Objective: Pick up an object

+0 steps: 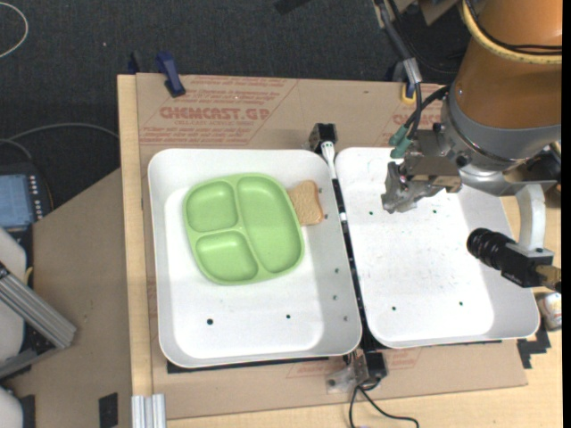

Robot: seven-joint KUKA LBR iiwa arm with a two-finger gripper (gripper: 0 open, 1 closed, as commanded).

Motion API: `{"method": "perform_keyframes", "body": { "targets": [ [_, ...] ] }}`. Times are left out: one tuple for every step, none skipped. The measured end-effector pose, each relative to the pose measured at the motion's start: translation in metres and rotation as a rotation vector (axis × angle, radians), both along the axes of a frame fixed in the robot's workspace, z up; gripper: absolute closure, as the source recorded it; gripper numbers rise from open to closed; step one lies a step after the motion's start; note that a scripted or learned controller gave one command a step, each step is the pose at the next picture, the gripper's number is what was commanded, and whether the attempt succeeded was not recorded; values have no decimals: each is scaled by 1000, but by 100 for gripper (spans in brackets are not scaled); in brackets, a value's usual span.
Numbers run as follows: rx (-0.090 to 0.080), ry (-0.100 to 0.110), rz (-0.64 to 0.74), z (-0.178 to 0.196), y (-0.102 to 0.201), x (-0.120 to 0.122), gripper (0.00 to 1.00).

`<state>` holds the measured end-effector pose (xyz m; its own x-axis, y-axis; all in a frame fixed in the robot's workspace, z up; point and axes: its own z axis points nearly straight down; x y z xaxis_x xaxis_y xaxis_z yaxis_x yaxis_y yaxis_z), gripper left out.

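A green divided plate (243, 227) with three compartments lies in the left bin (187, 328). A tan cracker-like piece (307, 202) rests against the plate's right rim. My gripper (401, 194) hangs over the upper left part of the right bin (428, 319), its grey body pointing down toward the bin floor. Nothing shows between its tips. The arm's orange band (517, 12) and grey wrist fill the upper right.
A black cylindrical part (496, 253) juts over the right bin's right side. The bins sit on a cardboard sheet (223, 105) with a blue clamp (169, 72) at its top left. A black clip (322, 135) stands between the bins at the back.
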<state>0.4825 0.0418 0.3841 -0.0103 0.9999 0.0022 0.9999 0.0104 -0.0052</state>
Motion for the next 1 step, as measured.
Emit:
{"method": "perform_keyframes", "body": {
  "targets": [
    [0, -12, -4, 48, 46, -3, 100]
  ]
}}
